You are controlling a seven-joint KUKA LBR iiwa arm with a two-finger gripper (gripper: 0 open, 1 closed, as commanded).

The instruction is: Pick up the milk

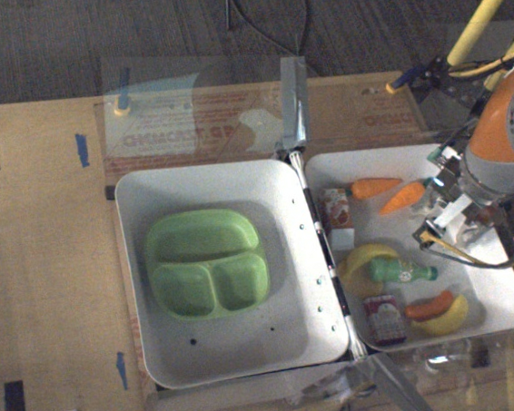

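The milk (pixel 335 208) looks to be the small red-and-white carton lying flat in the right bin (pixel 508 288), tight against that bin's left wall and close to its far-left corner, though the label is too small to read. Just to its right, along the far edge, lie two carrots: one (pixel 376 187) stretched out level, the other (pixel 402 197) angled beside it, tip up toward the gripper. Moving toward the near edge from the milk, there's a banana (pixel 365 260) curled near the left wall, and a green bottle (pixel 403 272) on its side, touching that banana and pointing right. Down at the near edge sits a second red carton (pixel 385 316), well apart from the milk, and beside it a second banana (pixel 447 315) with a reddish-orange piece (pixel 429 305) resting on top of it. The gripper (pixel 436 216) hangs over the right half of this bin, near the angled carrot and above the bottle's cap end, well apart from the milk; whether it's open or closed can't be made out from this angle. Grey wrist, orange band (pixel 496 129), the arm coming in over the right rim. Across the divider, the left bin (pixel 162 347) holds a green divided plate (pixel 208 262), three compartments, sitting left of centre.
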